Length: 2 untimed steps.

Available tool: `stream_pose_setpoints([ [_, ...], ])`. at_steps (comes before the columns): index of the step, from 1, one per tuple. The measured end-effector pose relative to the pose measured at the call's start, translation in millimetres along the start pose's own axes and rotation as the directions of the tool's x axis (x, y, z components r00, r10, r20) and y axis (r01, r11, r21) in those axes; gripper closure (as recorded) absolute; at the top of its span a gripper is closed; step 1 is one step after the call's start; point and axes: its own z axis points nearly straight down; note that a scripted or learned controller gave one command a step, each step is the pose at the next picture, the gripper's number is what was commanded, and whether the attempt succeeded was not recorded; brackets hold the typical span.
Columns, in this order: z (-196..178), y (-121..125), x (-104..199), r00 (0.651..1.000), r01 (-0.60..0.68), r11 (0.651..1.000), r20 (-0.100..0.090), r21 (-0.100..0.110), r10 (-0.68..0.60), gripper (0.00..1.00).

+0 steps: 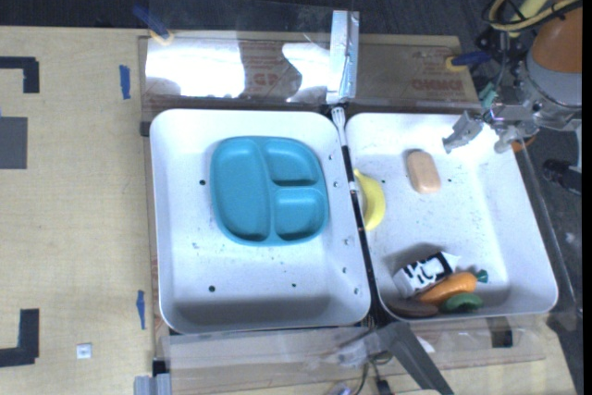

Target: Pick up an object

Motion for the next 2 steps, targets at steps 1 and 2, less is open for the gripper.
stream_pose_setpoints([
  [1, 10, 35, -43, 0.997, 0.077, 0.997, 0.004, -0.002, -0.077, 0.00],
  [2, 109, 52, 1, 0.958, 0.286, 0.958, 0.007, -0.010, -0.286, 0.00],
])
